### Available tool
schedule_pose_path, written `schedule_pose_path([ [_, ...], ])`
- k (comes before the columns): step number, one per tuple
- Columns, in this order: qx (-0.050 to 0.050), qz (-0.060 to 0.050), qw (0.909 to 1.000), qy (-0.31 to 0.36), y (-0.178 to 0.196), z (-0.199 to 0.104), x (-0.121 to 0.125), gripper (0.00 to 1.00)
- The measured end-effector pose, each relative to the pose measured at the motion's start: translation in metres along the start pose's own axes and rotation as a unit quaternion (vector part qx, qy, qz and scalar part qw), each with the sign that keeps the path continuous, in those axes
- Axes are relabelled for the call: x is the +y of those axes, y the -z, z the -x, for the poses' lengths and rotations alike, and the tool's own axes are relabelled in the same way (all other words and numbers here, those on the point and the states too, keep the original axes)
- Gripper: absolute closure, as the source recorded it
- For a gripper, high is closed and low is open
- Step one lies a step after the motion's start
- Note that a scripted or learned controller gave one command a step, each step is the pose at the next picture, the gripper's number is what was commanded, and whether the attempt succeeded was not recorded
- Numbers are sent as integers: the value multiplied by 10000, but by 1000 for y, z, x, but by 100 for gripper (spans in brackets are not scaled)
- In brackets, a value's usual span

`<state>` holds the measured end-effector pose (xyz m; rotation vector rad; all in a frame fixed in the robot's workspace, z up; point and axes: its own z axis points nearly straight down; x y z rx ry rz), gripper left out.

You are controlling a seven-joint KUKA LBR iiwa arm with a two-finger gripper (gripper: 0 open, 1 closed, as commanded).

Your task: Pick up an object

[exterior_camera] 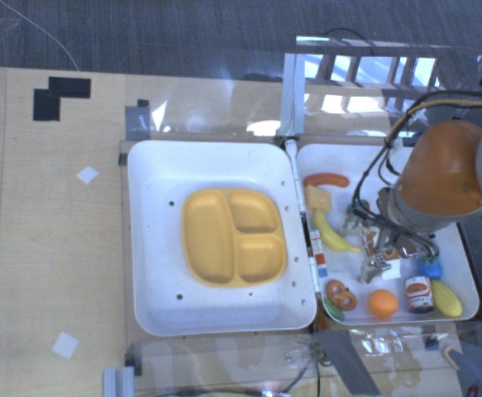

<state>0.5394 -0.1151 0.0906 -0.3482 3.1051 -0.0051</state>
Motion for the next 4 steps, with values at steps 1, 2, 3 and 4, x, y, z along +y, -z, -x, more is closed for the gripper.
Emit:
schedule_pose_path([
  [1,-13,-7,9998,176,1,-37,-10,0],
  [2,18,-5,9872,-1593,58,8,-59,0],
  [3,-132,-38,9796,-2006,24,66,-68,0],
  [4,-223,-91,9910,-1319,22,-25,-89,0],
])
